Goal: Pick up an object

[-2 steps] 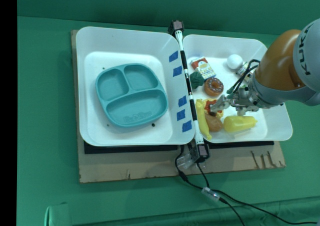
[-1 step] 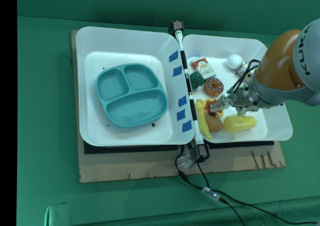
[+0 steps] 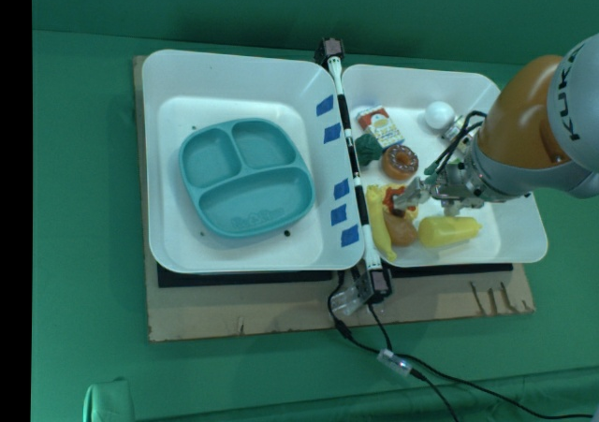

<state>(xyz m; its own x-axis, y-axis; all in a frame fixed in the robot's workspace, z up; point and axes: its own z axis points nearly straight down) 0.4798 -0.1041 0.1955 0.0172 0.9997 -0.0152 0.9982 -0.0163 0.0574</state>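
Green cloth covers the desk (image 3: 84, 224) from edge to edge, and on it a brown cardboard sheet (image 3: 281, 322) carries two shallow white bins side by side. From the overhead camera, the left white bin (image 3: 164, 177) holds a teal plastic divided plate (image 3: 247, 179), lying flat and well apart from the action. Over in the right white bin (image 3: 515, 233) is the toy food: a white ball (image 3: 439, 114) near the far rim, a small red-and-white carton (image 3: 382, 126), a dark green leafy piece (image 3: 369, 150), a brown ringed doughnut (image 3: 400, 161), a long yellow banana-like piece (image 3: 378, 219) beside the divider, an orange lump (image 3: 402, 229), and a yellow pepper-shaped toy (image 3: 449, 230). And here's the grey arm with its orange band (image 3: 524, 121), reaching in from the right, claw (image 3: 409, 200) low among the cluster, just above the orange lump and beside the yellow pieces. Whether the claw is apart or together, I cannot tell; a small reddish bit sits at its tip, but nothing shows clearly between the fingers. This looks like the grasp step itself, down in the pile. Next up, by my read: a firm close on one item and a straight lift clear of its neighbours.
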